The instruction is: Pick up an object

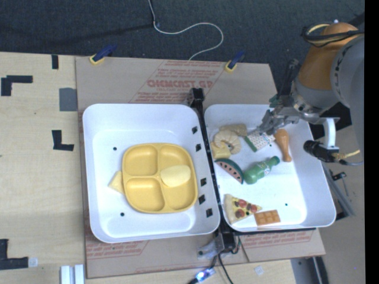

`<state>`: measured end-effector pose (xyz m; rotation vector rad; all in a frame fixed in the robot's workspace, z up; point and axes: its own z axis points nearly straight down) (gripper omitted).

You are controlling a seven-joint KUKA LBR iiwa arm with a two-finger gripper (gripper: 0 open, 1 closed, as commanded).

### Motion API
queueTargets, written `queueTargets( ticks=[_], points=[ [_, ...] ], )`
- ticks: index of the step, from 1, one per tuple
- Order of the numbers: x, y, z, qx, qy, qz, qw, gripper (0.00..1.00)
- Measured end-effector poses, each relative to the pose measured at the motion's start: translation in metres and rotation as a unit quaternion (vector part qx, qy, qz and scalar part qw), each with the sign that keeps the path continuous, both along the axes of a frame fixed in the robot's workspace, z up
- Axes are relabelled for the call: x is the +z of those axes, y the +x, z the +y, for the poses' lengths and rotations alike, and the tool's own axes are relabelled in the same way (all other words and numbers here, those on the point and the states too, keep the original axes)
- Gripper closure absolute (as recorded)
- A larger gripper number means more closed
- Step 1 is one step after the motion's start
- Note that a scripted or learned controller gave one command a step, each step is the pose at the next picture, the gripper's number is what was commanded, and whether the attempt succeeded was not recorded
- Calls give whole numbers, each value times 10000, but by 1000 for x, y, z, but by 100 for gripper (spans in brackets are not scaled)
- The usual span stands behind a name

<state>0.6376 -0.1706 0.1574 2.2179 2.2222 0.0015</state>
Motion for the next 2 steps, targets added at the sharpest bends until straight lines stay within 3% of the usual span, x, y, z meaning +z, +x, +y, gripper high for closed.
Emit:
queueTargets(
  ticks=[2],
  points=[
    [68, 7, -2, 0, 4, 1, 10000, 100]
  ],
)
